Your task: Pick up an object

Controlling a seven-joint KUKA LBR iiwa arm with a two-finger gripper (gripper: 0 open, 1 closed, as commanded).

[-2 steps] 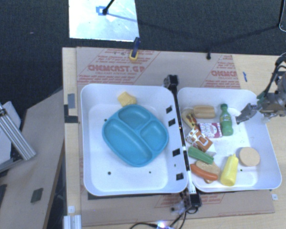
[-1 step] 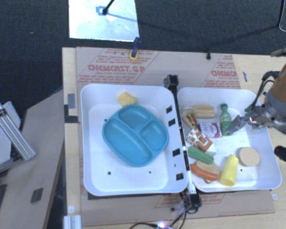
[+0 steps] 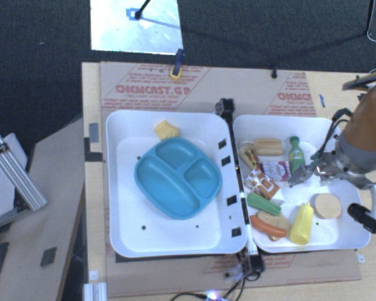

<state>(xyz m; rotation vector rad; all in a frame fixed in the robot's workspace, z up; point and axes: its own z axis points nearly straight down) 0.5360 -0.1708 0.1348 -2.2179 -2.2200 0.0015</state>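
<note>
While the gripper (image 3: 304,175) hovers, grip state unreadable, beside the small green plastic bottle (image 3: 296,153), that light, stiff, slick bottle looks best pinched mid-body.

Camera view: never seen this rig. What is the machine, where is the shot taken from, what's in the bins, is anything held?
One fixed camera looks down at a slant on a bench with two white bins. The grey arm with an orange band reaches in from the right; its gripper sits low over the right bin, and I can't tell whether it holds anything. That bin has toy food: a green bottle, a yellow bottle, a hot dog, a bun, a round tan piece and a snack packet. The left bin holds a blue divided plate and a yellow block.
</note>
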